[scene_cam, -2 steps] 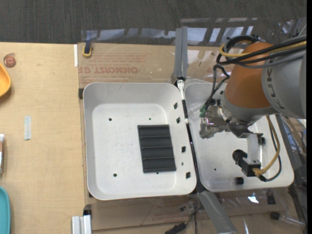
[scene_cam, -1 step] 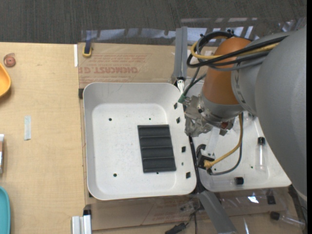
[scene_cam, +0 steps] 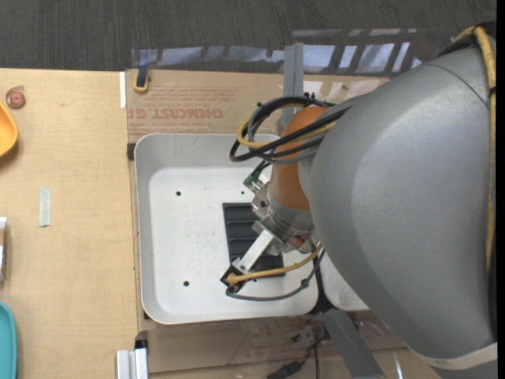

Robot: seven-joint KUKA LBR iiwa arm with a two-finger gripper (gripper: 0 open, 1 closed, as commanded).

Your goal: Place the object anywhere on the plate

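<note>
The left white bin lies in the middle of the camera view, and its bare floor shows two small dark holes. My gripper hangs over the right part of this bin, below the orange band of the wrist. Looped yellow and black cables surround the wrist. The big grey arm body hides the bin's right side and everything to the right of it.
Brown cardboard lies behind the bin. On the wooden bench to the left are an orange thing at the edge, a small grey strip and a teal thing at the bottom left corner.
</note>
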